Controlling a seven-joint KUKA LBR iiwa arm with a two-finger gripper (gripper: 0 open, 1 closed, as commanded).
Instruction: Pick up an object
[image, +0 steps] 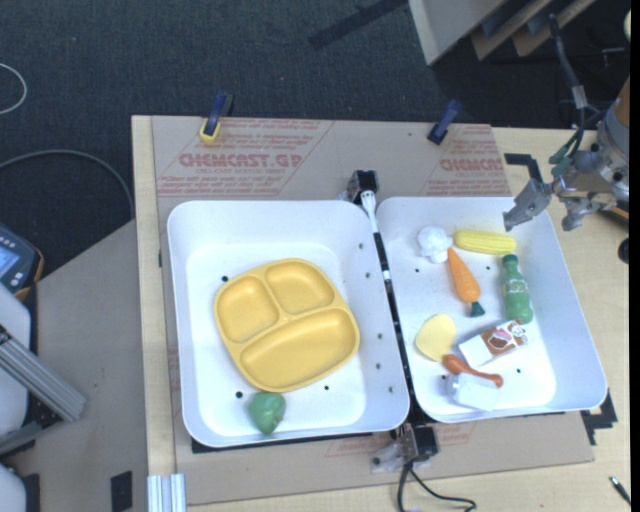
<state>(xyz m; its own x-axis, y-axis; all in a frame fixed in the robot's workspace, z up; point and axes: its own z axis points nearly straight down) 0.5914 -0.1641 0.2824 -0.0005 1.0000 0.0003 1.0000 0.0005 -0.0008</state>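
**Desk:** What do you have at the near edge of the bench?

**Caption:** In the left bin (190, 300), you see a green lump (266, 411) by the near wall, touching the near edge of a yellow tray (287, 323) that lies mid-bin. In the right bin (575, 330), nearest you, a white item (474, 392) sits under an orange-red piece (471, 371); just beyond them lie a carton (496, 341) and a yellow chip (435, 336).

**Desk:** And farther back?

**Caption:** A green bottle (515, 288) lies along the right wall, a carrot (463, 277) beside it toward the middle. Past those, near the far wall, you find a corn cob (485, 241) and a white lump (433, 241), close but apart.

**Desk:** The gripper?

**Caption:** The gripper (548, 208) hangs over the right bin's far right corner, above the corn, fingers (524, 208) spread, nothing between them.
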